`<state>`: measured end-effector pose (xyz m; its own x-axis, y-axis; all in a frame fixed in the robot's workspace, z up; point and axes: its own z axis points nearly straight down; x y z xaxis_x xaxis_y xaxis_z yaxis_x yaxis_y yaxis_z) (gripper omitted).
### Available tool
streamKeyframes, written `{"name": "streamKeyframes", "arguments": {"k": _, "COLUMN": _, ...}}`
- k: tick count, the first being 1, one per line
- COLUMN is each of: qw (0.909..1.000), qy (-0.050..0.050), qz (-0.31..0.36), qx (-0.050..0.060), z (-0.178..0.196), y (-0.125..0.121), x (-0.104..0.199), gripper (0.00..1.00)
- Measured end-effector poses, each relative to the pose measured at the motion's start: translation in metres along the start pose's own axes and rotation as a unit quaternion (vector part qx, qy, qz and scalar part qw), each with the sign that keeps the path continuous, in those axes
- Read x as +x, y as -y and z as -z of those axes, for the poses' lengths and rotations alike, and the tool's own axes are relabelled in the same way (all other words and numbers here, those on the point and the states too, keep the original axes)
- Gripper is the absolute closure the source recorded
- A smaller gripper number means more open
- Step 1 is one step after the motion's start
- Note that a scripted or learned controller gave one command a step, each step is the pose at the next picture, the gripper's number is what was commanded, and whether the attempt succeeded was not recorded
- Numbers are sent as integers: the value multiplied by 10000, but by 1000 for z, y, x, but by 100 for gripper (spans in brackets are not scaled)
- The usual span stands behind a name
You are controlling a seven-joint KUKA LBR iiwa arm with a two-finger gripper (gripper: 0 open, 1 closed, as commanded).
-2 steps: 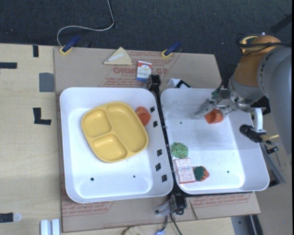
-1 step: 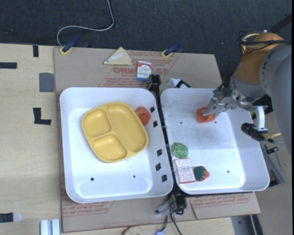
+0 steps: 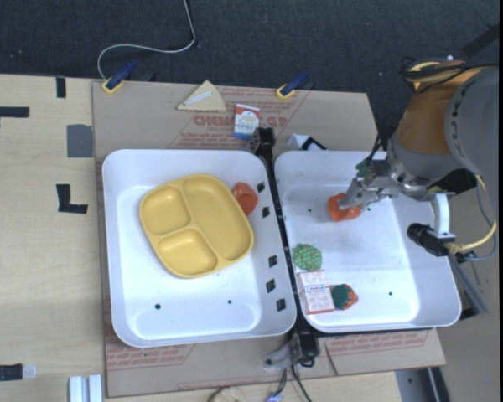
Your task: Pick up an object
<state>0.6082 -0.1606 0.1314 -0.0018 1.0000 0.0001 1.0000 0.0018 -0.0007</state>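
While the grey arm [image 3: 453,132] with its orange band reaches in from the right edge of the frame, its hand [image 3: 358,193] sits low over the upper middle of the right bin [image 3: 402,308]. The hand's tip is at, or just above, an orange-red object [image 3: 345,209] that lies on the bin floor; whether the two touch I cannot tell, nor whether the hand is clenched or released, since its tip is too small and dark against the arm.

Lower in the same bin, near its left wall, lies a green leafy piece [image 3: 308,257]. Below it, toward the lower left corner of that bin, a small white and red packet [image 3: 315,291] rests just beside a small green and orange item [image 3: 344,296].

The left bin [image 3: 130,308] holds a yellow divided plate [image 3: 196,224] with three compartments, lying tilted across the bin's middle. An orange object [image 3: 246,197] sits against the plate's upper right rim, close to the wall between the two bins.

Both bins stand on a brown cardboard sheet [image 3: 151,111] on the worktop [image 3: 33,249]. On the cardboard above the bins lie a pale wedge-shaped piece [image 3: 203,97] and a small red, white and blue carton [image 3: 246,121]. Two blue and yellow clamps [image 3: 117,78] grip the cardboard's upper edge, and a thin cable [image 3: 181,23] loops across the dark floor at the top of the frame.
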Motion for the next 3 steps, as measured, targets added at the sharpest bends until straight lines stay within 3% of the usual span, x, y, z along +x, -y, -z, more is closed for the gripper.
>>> {"name": "streamKeyframes", "arguments": {"k": 1, "qw": 10000, "qy": -4, "qz": 8, "qx": -9, "z": 76, "y": 15, "x": 74, "gripper": 100}}
{"name": "streamKeyframes", "arguments": {"k": 2, "qw": 10000, "qy": -2, "qz": 5, "qx": 9, "z": 63, "y": 6, "x": 120, "gripper": 100}}
{"name": "streamKeyframes", "arguments": {"k": 3, "qw": 10000, "qy": -1, "qz": 9, "qx": 5, "z": 72, "y": 3, "x": 157, "gripper": 100}}
